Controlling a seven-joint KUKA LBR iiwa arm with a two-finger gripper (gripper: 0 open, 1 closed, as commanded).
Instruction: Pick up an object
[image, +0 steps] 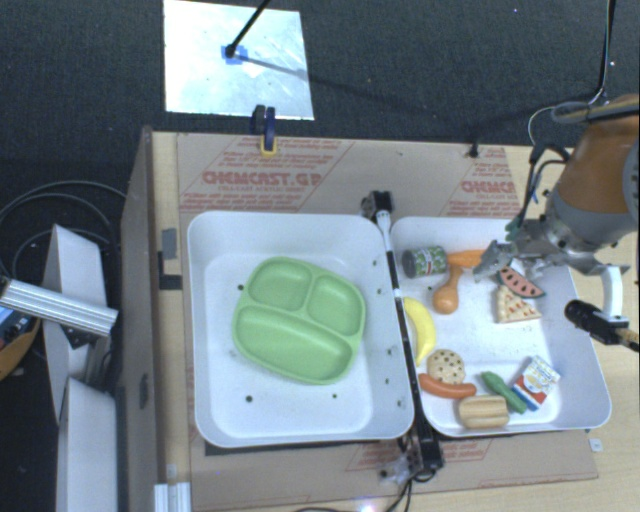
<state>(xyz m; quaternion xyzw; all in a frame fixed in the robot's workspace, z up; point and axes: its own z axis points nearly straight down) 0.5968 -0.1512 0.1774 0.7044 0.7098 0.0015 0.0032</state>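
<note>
Tool (512, 258) low over watermelon slice (523, 281).

Toy foods are lying in the right bin (590, 395): a green can (424, 262) at 10 o'clock, a watermelon slice (522, 281) at 2 o'clock, a banana (420, 327) at 9 o'clock, a bun (484, 411) at 6 o'clock.

The cardboard sheet (300, 165) on the worktop bears red print reading "CHEMCAST GP"; a partial repeat at right is unreadable.
</note>
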